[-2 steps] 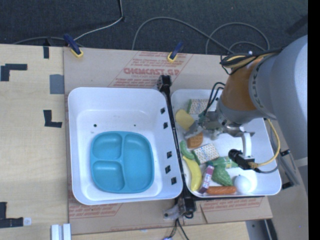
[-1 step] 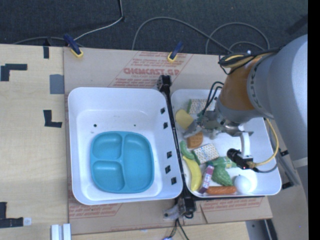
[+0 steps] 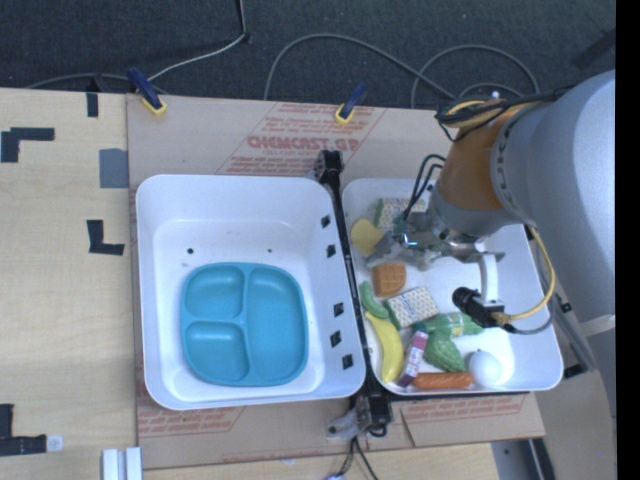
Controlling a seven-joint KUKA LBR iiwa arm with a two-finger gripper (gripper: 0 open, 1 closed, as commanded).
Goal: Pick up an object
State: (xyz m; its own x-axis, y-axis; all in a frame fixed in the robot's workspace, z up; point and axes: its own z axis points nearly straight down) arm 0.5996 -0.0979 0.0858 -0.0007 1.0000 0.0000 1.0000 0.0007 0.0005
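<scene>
tool (image 3: 398, 240) low in right bin (image 3: 540, 363), grip state unclear | toy food heaped beside it: banana (image 3: 385, 340), cracker (image 3: 412, 305) | risk: crowding, tool nudges neighbours, closes on nothing

Your grey arm (image 3: 570, 168) reaches in from the right, its orange band (image 3: 478, 173) just above the wrist, the hand (image 3: 403, 240) lowered and pointing left.

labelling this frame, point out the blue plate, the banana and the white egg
blue plate (image 3: 243, 325), camera view, centre ridge between compartments
banana (image 3: 387, 344), camera view, middle of its curve
white egg (image 3: 487, 367), camera view, its top
</scene>
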